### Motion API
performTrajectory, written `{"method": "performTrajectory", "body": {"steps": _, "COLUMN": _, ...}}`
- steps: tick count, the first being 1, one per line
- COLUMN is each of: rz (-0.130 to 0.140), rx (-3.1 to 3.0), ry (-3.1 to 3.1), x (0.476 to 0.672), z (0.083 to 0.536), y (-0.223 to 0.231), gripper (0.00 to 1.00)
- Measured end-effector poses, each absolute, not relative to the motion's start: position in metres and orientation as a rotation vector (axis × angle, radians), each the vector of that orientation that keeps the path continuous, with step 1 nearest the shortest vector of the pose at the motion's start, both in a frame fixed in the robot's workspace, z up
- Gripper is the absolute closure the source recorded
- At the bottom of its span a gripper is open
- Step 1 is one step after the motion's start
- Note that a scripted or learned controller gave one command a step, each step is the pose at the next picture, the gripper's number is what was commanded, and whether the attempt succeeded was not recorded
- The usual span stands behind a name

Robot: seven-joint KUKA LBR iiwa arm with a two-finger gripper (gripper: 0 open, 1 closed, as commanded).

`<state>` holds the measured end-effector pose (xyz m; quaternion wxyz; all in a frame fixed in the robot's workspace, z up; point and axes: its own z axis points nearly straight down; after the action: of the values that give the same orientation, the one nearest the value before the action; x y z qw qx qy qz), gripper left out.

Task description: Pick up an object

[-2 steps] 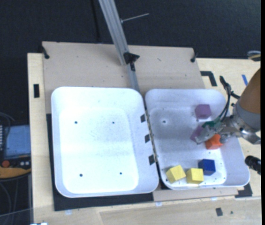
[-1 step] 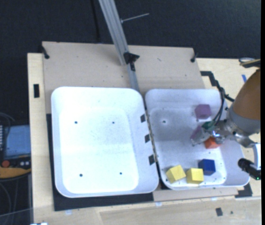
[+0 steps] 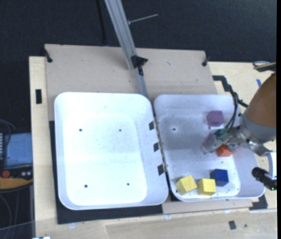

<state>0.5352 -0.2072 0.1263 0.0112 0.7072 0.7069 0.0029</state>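
Note:
The right bin [image 3: 180, 113] holds several small blocks. A purple block [image 3: 215, 117] lies toward its back and an orange-red block [image 3: 224, 151] sits near its middle right. At the front are a blue block [image 3: 220, 176] and two yellow blocks [image 3: 186, 184] [image 3: 207, 185]. My gripper [image 3: 216, 142] is low in the bin, just in front of the purple block and right beside the orange-red block, partly covering it. The grey arm [image 3: 259, 116] reaches in from the right.
The left bin [image 3: 65, 133] stands beside the right one, with clips along the shared edge. A metal pole [image 3: 123, 31] slants over the back of the bench. A blue box and cables lie off the bench at the left.

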Motion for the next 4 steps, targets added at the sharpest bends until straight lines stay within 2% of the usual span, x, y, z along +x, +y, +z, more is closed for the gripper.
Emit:
{"method": "performTrajectory", "body": {"steps": 1, "rz": 0.012, "rx": 2.208, "ry": 2.197, "x": 0.536, "z": 0.138, "y": -0.209, "gripper": 1.0}}
{"method": "performTrajectory", "body": {"steps": 2, "rz": 0.004, "rx": 2.213, "ry": 2.22, "x": 0.547, "z": 0.187, "y": -0.213, "gripper": 1.0}}
{"method": "performTrajectory", "body": {"steps": 3, "rz": 0.004, "rx": 2.213, "ry": 2.22, "x": 0.548, "z": 0.23, "y": -0.214, "gripper": 1.0}}
{"method": "performTrajectory", "body": {"steps": 4, "rz": 0.004, "rx": 2.212, "ry": 2.231, "x": 0.554, "z": 0.234, "y": -0.152, "gripper": 1.0}}
